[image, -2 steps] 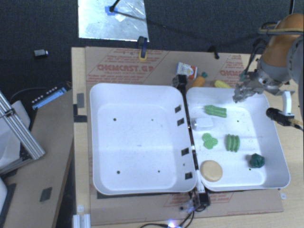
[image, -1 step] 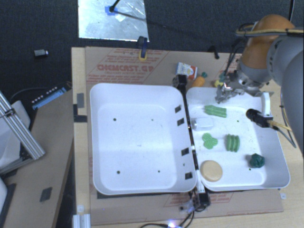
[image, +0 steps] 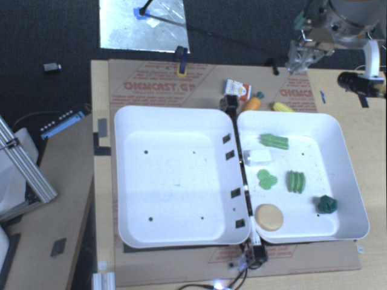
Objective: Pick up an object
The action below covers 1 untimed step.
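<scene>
Grey gripper (image: 299,58) hangs above the bench, touching nothing visible.

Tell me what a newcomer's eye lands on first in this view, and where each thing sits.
First come the two shallow white bins: the left bin shows bare floor, while the right bin holds a scatter of small items, among them a round tan disc at its near left corner and a dark green lump near its right wall. At the upper right, the grey arm's hand hangs above the bench beyond the bins.
</scene>
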Motion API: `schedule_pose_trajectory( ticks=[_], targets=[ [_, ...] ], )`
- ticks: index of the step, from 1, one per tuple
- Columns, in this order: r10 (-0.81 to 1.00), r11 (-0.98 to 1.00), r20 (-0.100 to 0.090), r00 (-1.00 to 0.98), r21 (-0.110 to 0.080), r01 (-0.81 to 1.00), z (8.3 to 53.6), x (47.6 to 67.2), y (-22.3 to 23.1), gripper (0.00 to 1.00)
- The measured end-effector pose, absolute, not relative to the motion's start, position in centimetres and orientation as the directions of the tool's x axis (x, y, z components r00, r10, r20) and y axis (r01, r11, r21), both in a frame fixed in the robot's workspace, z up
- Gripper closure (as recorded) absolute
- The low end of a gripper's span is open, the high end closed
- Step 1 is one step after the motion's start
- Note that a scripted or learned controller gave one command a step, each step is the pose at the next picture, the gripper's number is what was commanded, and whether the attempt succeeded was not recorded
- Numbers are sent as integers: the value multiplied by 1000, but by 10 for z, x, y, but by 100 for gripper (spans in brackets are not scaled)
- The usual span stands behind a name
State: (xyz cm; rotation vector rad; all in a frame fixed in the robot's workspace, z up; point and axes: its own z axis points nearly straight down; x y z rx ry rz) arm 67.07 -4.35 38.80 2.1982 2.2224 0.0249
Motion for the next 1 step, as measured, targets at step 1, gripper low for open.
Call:
schedule_pose_trajectory(
  ticks=[1],
  targets=[
    [1000, 12, 2, -12, 6, 1000, 405, 669, 34, 100]
  ],
)
